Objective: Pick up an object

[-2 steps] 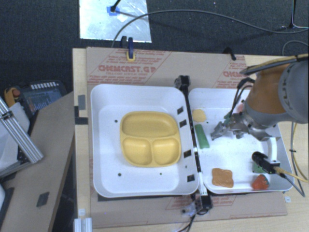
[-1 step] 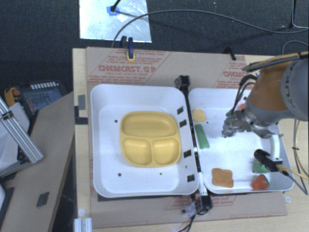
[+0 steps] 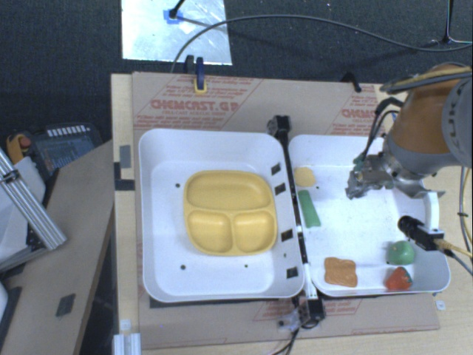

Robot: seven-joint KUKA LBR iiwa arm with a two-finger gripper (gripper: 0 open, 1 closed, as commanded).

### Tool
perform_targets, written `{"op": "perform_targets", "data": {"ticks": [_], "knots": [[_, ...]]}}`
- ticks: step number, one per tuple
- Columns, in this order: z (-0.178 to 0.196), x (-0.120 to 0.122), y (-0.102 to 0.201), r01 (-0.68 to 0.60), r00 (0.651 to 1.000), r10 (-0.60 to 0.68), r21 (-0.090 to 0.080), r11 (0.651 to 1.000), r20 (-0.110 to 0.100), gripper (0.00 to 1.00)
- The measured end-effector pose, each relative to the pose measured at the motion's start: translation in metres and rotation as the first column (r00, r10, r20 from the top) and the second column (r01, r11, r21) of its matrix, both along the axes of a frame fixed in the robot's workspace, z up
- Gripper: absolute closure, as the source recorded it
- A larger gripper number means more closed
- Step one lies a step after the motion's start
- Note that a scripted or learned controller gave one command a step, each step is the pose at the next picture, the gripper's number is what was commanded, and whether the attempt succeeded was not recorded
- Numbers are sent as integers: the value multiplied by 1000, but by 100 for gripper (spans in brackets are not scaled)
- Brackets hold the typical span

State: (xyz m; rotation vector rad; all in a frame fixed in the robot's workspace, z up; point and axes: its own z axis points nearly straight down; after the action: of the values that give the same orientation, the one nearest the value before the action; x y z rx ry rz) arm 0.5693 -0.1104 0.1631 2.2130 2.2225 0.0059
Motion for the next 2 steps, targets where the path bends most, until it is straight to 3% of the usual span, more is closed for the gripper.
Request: {"op": "perform_targets", "data": {"ticks": [2], "knots": [[99, 5, -6, 0, 1000, 0, 0, 1000, 1, 100]]}}
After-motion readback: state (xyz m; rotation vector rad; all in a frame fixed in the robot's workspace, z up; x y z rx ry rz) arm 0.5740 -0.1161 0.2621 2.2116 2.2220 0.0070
